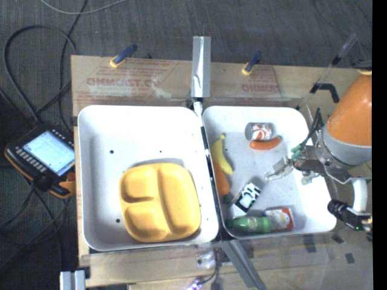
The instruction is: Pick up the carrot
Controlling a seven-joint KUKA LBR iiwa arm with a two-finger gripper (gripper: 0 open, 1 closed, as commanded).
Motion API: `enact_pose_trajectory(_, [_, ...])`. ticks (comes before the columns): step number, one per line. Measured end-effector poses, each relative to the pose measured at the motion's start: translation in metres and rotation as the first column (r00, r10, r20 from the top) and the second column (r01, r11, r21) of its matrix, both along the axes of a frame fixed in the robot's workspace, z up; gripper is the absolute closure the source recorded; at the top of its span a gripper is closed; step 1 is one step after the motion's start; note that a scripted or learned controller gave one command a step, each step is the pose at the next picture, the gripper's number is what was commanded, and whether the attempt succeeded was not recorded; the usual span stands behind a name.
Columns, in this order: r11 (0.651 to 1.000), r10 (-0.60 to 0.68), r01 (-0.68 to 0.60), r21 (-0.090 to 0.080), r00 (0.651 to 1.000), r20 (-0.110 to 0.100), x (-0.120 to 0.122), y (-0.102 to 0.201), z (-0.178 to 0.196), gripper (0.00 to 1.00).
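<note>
Partly hidden, the carrot [223, 185] lies under the banana [220, 156].

orange carrot [222, 183], yellow banana [219, 156], green bottle [251, 224]

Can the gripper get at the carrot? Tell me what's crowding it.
Probably, from above. The carrot lies against the bin's left wall, with the banana touching it. The gripper sits to its right.

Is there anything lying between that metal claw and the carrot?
From the overhead camera, the black-and-white box lies roughly between the claw and the carrot, slightly below the direct line; otherwise just bare white bin floor.
</note>
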State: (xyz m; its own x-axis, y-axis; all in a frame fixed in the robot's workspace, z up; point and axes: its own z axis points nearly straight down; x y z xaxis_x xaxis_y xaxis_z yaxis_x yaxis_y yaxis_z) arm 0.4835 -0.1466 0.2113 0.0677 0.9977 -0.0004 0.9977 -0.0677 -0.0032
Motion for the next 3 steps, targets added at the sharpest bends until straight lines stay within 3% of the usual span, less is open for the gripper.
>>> enact_pose_trajectory(1, [0.999,0.036,-0.036,0.001,0.999,0.001,0.001,0.031,0.053,0.0])
enact_pose_trajectory(2, [0.987,0.163,-0.163,0.0,0.987,0.003,0.001,0.045,0.099,0.0])
enact_pose_trajectory(3, [0.999,0.037,-0.037,0.0,0.999,0.0,0.0,0.065,0.031,0.0])
